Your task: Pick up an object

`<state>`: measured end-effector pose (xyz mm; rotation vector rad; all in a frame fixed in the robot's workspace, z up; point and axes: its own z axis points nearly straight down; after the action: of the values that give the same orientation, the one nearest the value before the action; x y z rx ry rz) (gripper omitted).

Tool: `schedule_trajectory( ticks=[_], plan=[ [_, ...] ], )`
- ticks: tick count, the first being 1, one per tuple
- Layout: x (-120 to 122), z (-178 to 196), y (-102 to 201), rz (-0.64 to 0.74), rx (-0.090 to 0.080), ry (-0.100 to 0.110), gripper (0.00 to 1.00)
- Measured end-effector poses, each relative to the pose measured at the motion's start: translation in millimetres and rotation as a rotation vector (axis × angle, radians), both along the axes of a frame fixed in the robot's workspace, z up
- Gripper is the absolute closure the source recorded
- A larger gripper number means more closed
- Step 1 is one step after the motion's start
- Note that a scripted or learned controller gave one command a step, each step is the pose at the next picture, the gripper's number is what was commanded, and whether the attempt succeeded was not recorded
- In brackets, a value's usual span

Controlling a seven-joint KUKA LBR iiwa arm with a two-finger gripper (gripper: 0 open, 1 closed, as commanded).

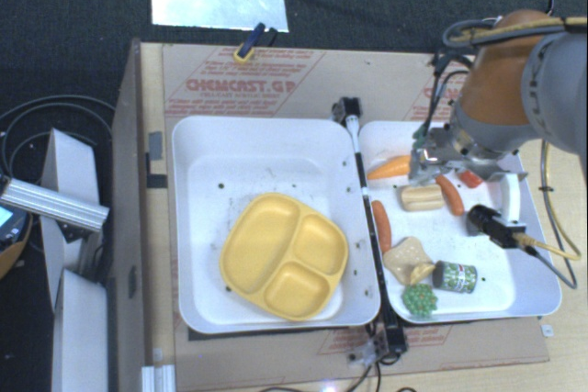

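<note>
Carrot (390, 167) lies just left of the gripper (428, 157); gripper state cannot be told. Crowding sausage (449, 194) and bun (422, 197) risk a mis-grasp.

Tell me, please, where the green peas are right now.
The green peas lie at the near edge of the right bin, just below the tan food piece and left of the small dark jar.

Two white bins are seen side by side. A yellow divided plate (285, 266) lies in the left bin (197, 197). In the right bin (528, 289), the gripper (424, 162) is lowered beside an orange carrot (390, 167), above a beige roll (421, 197); a green can (456, 276) lies near the front.
</note>
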<state>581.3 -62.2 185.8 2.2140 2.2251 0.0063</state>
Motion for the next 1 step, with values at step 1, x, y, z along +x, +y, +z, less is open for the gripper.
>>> schedule_trajectory(
  ticks=[1],
  plan=[
    [-0.9, -1.1, -1.1, -0.002, -0.001, 0.003, 0.0]
  ],
)
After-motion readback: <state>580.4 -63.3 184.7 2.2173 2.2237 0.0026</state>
